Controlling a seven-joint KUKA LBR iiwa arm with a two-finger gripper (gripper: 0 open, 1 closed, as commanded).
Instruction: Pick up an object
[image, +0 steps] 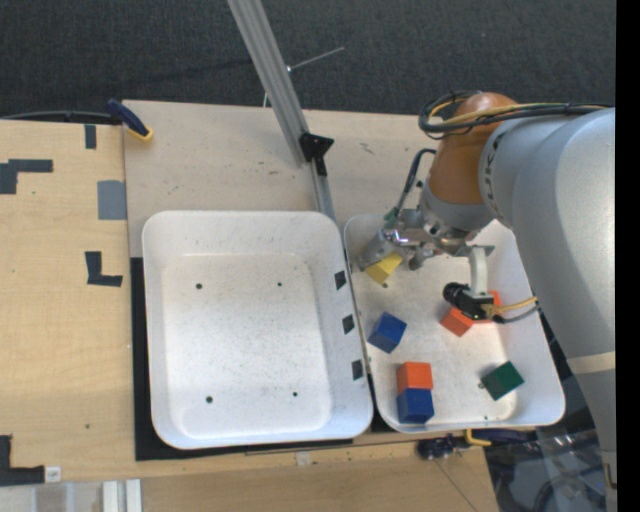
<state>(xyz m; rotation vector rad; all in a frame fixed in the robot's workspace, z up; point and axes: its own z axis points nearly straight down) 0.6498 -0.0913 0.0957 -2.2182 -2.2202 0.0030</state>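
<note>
My gripper (398, 252) hangs low over the back left part of the right bin (535, 395). A yellow block (381, 268) lies tilted right under its fingertips, touching or nearly touching them. I cannot make out if the block sits between the fingers. Further forward in the same bin a blue cube (387, 332) lies left of centre. An orange cube (414, 376) sits against a second blue cube (415, 405) at the front. An orange block (457, 320) and a green block (502, 380) lie on the right side.
The left bin (165, 240) stands beside the right one, their rims meeting in the middle. A slanted metal pole (275, 75) rises behind the bins. A black cable clip (462, 295) with wires hangs off the arm near the orange block.
</note>
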